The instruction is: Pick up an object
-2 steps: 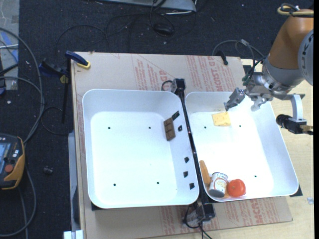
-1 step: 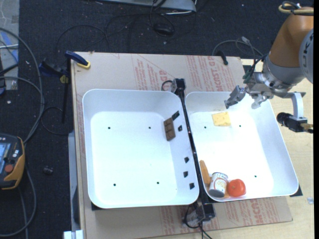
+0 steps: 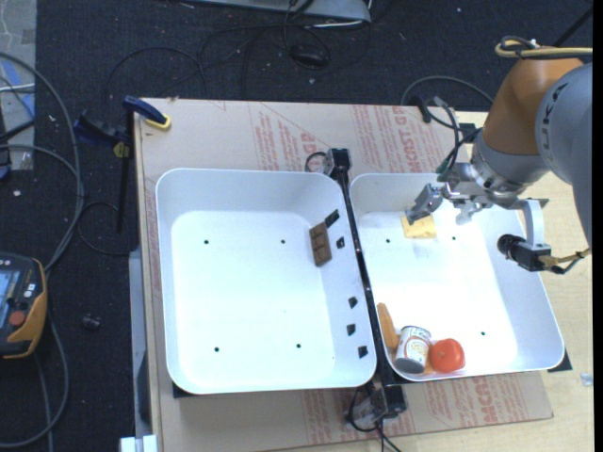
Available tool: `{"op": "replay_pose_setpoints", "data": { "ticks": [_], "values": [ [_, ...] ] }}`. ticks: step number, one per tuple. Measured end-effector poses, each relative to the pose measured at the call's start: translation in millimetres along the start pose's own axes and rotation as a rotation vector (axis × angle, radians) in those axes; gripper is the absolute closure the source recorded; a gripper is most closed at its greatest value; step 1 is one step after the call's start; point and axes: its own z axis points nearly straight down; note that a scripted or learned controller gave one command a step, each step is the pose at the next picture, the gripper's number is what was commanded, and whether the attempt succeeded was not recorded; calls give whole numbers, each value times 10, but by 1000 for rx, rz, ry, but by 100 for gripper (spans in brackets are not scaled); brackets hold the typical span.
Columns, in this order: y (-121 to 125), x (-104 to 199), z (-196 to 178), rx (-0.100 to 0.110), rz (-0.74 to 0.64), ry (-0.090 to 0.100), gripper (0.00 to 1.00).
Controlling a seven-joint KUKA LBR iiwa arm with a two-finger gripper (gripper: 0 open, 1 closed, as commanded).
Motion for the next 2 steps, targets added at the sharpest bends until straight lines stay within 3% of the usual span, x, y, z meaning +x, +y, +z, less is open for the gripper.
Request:
{"op": "replay_pose_setpoints", "data": {
  "ticks": [1,2],
  "values": [
    [-10,5,529,0,0,0,0],
    [7,2,392,-6,0,-1,100]
  ]
}}
